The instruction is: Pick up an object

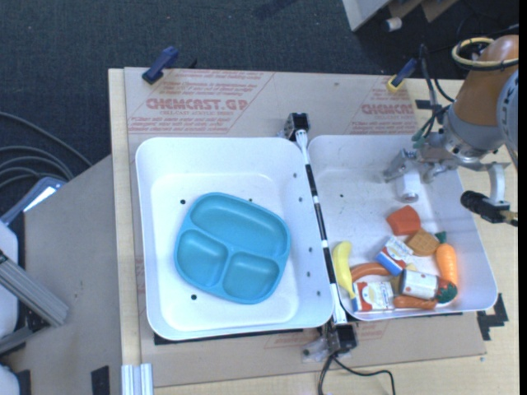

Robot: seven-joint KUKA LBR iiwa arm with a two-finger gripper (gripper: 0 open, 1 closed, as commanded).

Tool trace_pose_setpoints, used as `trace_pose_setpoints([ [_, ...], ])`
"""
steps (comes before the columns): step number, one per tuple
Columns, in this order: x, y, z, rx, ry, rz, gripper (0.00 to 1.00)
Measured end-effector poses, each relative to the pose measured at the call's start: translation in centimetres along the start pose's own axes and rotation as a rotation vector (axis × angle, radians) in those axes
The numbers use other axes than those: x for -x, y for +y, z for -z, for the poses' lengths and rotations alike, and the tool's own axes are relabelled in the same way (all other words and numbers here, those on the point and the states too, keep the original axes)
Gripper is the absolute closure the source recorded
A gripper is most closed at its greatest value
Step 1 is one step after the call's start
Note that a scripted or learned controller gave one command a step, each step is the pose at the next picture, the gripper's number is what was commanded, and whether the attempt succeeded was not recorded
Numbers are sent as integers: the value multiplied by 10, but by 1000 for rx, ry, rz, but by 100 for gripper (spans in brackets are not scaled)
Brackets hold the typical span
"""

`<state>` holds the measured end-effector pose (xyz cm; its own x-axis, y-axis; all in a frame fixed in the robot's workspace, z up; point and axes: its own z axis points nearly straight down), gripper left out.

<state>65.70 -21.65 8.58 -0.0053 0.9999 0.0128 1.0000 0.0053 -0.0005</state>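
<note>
Two white bins: left bin (pixel 152 220) with one blue tray (pixel 232 247); right bin (pixel 354 163) with a toy pile (pixel 403 274) at its near end. One banana (pixel 342 268), long axis running near-to-far along the divider. Gripper (pixel 409 178) above the far end; finger spread impossible to tell.

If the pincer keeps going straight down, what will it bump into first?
Probably the bare floor of the right bin. The pincer points down above the orange block, so it likely misses the toys, though depth is hard to judge.
</note>
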Motion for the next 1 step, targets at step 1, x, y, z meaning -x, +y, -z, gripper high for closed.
trace_pose_setpoints([
  [1, 0, 9, -2, -16, 7, -3, 0],
])
